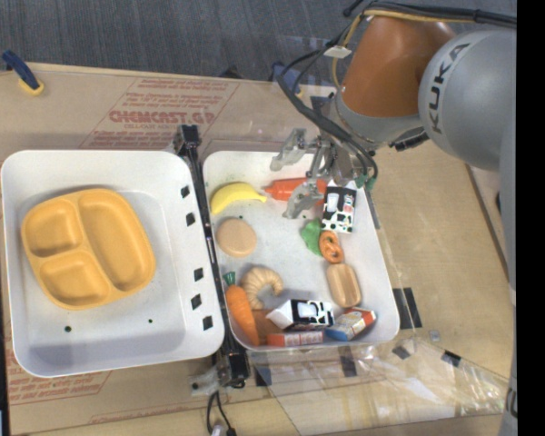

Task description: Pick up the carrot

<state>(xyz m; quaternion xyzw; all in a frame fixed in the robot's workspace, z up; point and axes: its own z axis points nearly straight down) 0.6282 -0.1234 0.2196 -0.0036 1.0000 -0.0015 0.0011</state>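
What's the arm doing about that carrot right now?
Two-finger metal gripper over right bin's far edge. Orange carrot untouched at near-left corner. Croissant and milk carton crowd it.

Left bin [18, 334]: yellow tray [86, 246] with three parts. Right bin [381, 284]: yellow banana [234, 194] near top left, tan round cookie [236, 237] just below it. Croissant [262, 281] lower down. Black-and-white milk carton [340, 210] by right wall, pretzel [331, 247] under it, hot dog bun [343, 285] lower. Brown cardboard [118, 107] covers worktop. Blue clamp [22, 72] at top left corner.

Robot lab: KUKA arm [463, 80], 2 white bins [100, 343].
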